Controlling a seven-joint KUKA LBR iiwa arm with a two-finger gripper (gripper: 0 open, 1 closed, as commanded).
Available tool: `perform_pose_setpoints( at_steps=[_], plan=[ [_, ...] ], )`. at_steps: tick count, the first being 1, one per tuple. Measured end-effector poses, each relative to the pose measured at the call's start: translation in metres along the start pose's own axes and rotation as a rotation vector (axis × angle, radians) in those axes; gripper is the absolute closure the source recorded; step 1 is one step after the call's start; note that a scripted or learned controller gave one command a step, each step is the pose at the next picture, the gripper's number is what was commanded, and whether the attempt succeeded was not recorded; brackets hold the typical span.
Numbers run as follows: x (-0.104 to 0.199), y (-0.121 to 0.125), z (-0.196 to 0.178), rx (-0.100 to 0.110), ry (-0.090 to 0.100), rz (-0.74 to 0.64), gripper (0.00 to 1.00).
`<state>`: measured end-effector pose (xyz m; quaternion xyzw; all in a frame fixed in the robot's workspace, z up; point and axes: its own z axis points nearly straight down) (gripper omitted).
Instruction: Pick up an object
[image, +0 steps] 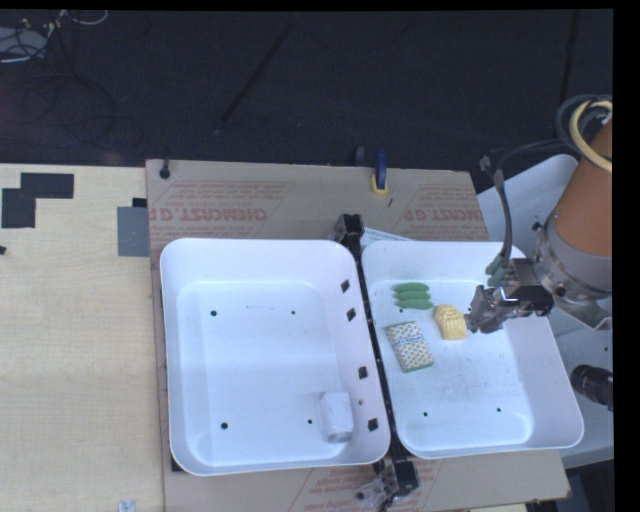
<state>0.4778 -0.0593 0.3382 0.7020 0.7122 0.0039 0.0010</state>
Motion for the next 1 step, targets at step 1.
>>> perform_pose_setpoints(
  at_steps=[1],
  plan=[
    [-0.064,-0.0002,0.0369,0.013,-0.004,0.019,1.0]
  ],
)
